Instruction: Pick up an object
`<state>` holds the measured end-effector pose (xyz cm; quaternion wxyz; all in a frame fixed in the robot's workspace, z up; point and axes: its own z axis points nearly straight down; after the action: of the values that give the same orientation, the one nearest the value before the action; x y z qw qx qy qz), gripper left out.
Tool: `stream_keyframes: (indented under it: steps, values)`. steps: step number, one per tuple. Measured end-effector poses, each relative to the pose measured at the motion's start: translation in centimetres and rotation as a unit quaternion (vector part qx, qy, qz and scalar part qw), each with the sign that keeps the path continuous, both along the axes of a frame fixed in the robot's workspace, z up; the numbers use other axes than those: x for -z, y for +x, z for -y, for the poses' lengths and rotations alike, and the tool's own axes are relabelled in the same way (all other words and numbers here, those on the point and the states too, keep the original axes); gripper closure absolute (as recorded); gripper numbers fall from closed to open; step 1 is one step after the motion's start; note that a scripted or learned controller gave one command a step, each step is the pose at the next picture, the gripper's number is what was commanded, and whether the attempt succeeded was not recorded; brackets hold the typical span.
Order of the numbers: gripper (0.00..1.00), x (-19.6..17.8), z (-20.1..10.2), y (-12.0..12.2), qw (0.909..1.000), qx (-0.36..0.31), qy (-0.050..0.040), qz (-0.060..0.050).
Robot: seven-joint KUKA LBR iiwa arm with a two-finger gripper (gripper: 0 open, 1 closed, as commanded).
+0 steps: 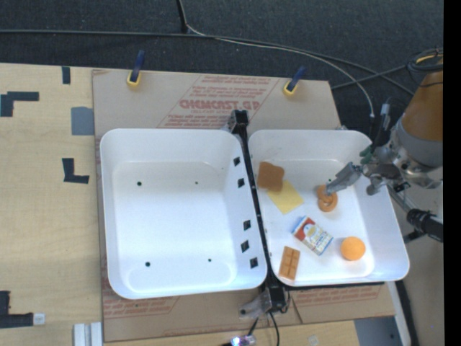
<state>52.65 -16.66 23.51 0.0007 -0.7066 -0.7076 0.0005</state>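
The hand is lowered onto the small brown round piece in the right bin, seemingly for a grasp; its grip state cannot be told.

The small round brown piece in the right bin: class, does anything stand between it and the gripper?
Nothing visible does. The gripper sits right over the small round brown piece, its tip at the piece's top. The yellow slice lies to its left and the orange ball nearer the camera, both apart from it.

Red "CHEMCAST GP" lettering, upside down, on the brown cardboard sheet behind the bins
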Motion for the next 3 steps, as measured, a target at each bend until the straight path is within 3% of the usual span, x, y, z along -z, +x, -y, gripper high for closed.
stream_keyframes:
  steps: [1, 2, 3]
  values:
    - [0.0, 9.0, -4.6, 5.1, 1.0, -0.002, 0.0009, -0.002]
    - [0.0, 15.4, -6.8, 6.3, 1.0, -0.001, -0.001, 0.0]
    - [1.0, 13.9, -6.6, 6.4, 1.0, 0.0, -0.0013, 0.002]
